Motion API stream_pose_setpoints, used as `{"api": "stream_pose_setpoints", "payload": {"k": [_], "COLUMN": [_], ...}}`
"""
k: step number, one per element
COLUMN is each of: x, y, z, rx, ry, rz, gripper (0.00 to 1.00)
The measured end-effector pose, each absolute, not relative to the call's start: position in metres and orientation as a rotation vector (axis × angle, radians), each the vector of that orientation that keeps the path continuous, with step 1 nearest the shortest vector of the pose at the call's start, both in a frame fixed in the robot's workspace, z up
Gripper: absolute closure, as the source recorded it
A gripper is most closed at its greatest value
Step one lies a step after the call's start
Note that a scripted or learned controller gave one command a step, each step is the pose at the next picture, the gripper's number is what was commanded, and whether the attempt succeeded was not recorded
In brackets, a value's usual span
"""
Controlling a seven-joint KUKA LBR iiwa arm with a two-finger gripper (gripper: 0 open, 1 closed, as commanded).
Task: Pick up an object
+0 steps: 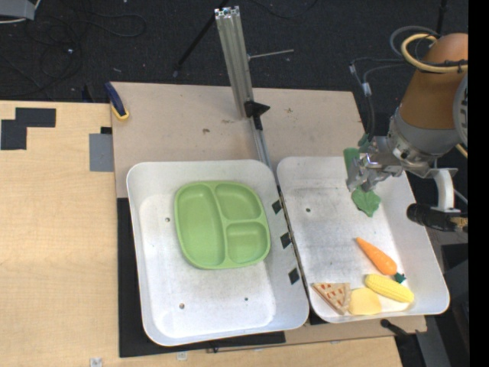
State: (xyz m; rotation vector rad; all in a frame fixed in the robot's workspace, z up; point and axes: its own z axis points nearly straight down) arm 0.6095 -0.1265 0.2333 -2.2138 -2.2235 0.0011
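Lifting straight up suits this step: the two-finger gripper (366,180) seems clamped on a soft green leafy toy (367,200) hanging above the right shallow white bin (328,228), so avoid jerks

The gripper (365,180) covers the upper part of a green toy (367,202), its shape unclear.
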Motion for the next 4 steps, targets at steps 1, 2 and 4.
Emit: {"api": "stream_pose_setpoints", "payload": {"k": [1,2,4], "x": [0.607,0.605,0.612], "y": [-0.076,-0.032,0.086], "z": [0.241,0.241,0.224], "rx": [-2.213,-2.212,-2.213], "ry": [-2.224,-2.223,-2.226], "rz": [0.001,0.003,0.001], "gripper": [1.00,1.00,1.00]}}
